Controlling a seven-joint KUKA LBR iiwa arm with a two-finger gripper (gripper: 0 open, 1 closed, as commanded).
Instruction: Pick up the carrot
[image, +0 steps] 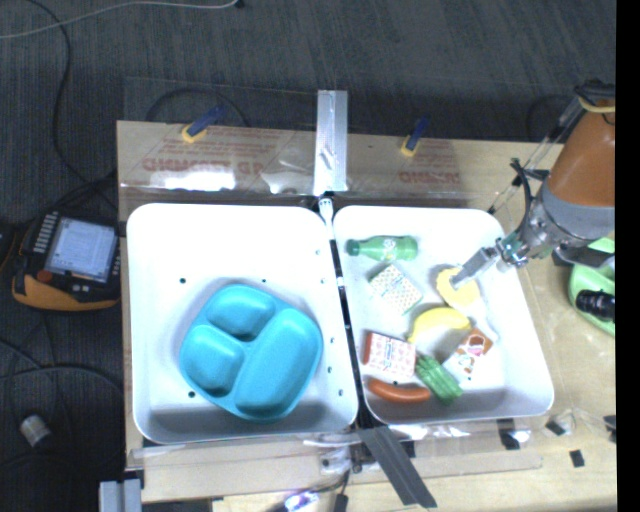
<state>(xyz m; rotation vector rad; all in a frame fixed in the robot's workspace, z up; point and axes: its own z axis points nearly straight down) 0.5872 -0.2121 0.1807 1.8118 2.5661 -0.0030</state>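
1. Two white bins side by side: the left bin (150, 300) and the right bin (520, 375), touching along the middle.
2. A blue divided plate (250, 350) lies in the left bin, toward its near side.
3. The arm (585, 170) comes in from the right, orange band showing, and slants down over the right bin's far right corner.
4. The gripper (462, 278) is low in the right bin, right over a small yellow piece (450, 292). Wide or narrow? From this angle I cannot tell, and nothing is seen held.
5. The carrot (398, 391) lies flat at the right bin's near edge, well apart from the gripper.
6. A red and white box (387, 355) lies just behind the carrot, and a green piece (437, 378) touches its right end.
7. A green bottle (380, 247) lies on its side at the far edge.
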